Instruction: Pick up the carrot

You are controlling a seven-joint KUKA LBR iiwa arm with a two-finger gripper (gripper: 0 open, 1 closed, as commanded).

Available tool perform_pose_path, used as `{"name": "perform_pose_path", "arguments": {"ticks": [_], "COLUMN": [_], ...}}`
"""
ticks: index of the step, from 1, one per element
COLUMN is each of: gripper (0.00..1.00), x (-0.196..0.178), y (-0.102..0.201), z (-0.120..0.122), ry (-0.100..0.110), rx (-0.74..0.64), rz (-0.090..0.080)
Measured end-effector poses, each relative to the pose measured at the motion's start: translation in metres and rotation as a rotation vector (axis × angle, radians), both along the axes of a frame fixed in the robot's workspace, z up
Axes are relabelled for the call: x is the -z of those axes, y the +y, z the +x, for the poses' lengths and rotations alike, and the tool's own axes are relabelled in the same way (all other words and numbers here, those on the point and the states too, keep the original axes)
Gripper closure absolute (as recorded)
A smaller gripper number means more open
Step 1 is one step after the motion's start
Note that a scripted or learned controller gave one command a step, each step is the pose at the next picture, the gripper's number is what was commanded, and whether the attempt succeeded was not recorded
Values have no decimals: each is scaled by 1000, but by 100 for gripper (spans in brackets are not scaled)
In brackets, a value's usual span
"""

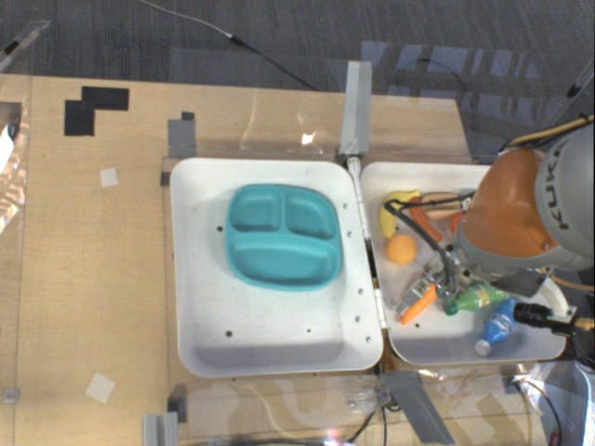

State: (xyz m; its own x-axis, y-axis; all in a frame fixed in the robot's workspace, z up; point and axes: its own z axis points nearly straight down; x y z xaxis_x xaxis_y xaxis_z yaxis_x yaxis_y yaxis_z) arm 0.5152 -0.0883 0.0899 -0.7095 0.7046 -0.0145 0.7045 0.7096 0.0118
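Note:
The carrot is small and orange, and it lies at a slant near the front left of the right bin. My gripper hangs right over the carrot's upper right end, close to it or touching it. The arm's orange band and grey wrist reach in from the right and cover the bin's middle. Whether the carrot is gripped cannot be made out.
In the right bin lie an orange ball, a yellow item, a green bottle and a blue bottle, all crowded around the carrot. The left bin holds a teal divided plate.

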Motion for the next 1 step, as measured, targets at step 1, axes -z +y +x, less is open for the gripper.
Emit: {"name": "perform_pose_path", "arguments": {"ticks": [1], "gripper": [0], "x": [0], "y": [-5], "z": [-18], "ry": [-2], "rx": [290], "rz": [7]}}
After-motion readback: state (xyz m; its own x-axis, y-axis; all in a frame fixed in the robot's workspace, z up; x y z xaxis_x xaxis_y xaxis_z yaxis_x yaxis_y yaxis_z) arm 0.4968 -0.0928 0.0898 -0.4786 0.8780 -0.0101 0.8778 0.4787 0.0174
